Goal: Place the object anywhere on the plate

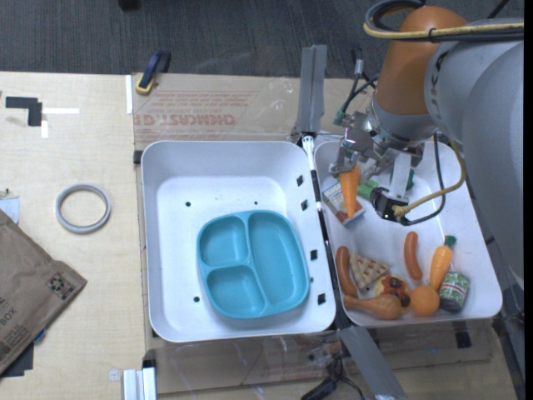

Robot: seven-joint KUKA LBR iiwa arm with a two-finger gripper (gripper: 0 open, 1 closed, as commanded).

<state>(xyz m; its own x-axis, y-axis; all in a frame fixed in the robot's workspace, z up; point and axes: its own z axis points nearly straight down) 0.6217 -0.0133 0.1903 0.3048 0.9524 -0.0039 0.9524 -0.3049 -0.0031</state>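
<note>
near pile: toy food sits heaped at the front of the right bin [487, 248]: a drumstick [373, 306], an orange [424, 300], a small green can [455, 291], a carrot [440, 261], two sausages [411, 255] and a wedge of sandwich [367, 270].
plate: the blue three-part plate [251, 262] lies flat in the left bin [166, 223], a little toward the front, with nothing on it.
object: an orange carrot-like piece [351, 188] hangs upright at the far left of the right bin, just beside the wall between the two bins, over a small carton [336, 198].
gripper: the gripper [350, 170] is low over that corner and the top of the orange piece seems to sit between its fingers, so it looks closed narrow on it; the wrist hides part of the grip, so i would not swear to it.
step: my read is that the pick is made or being made, and the carry has not begun.
next move: it wants a lift high enough to clear the bin walls, then a sweep left across the divider to above the plate, a lowering and a release.
risk: the piece is long and held near one end, so it may swing or slip on the way.
far side: cardboard [200, 107] and a blue clip [153, 69] lie beyond the bins; a tape ring [83, 207] rests on the surface [67, 157] to the left.
</note>
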